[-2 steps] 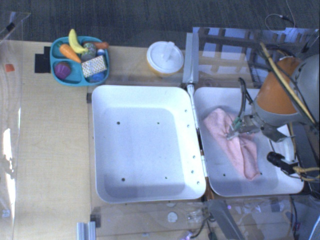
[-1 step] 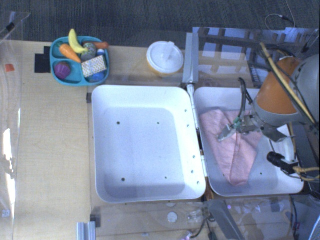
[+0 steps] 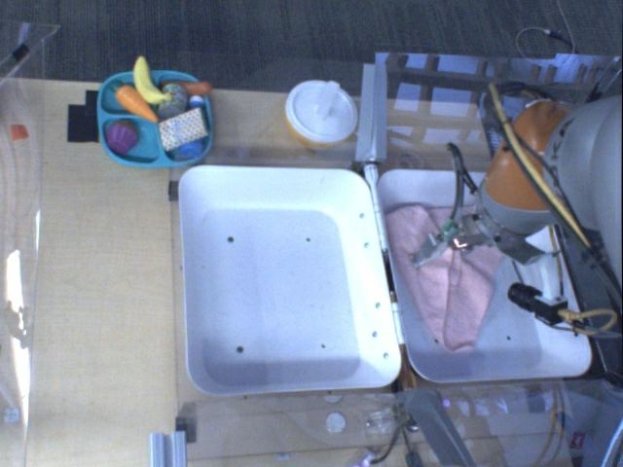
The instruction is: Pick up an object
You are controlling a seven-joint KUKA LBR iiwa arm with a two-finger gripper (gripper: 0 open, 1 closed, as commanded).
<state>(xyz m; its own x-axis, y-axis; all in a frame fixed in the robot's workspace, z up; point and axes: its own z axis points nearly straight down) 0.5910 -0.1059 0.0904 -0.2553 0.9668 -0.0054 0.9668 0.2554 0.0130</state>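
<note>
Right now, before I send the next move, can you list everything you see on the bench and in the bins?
Shallow white plastic bin on the left: one, white, middle of the bench.
Shallow white plastic bin on the right: one, white, beside the first.
Pink cloth towel: one, pink, crumpled in the right bin.
Blue divided tray of toy food: one, blue, upper left of the bench; holds a yellow toy banana and an orange toy carrot.
Round white lidded container: one, white with a yellow rim, above the left bin.
Grey arm with orange band: one, reaching in over the right bin.
Gripper: one, over the towel.
</note>
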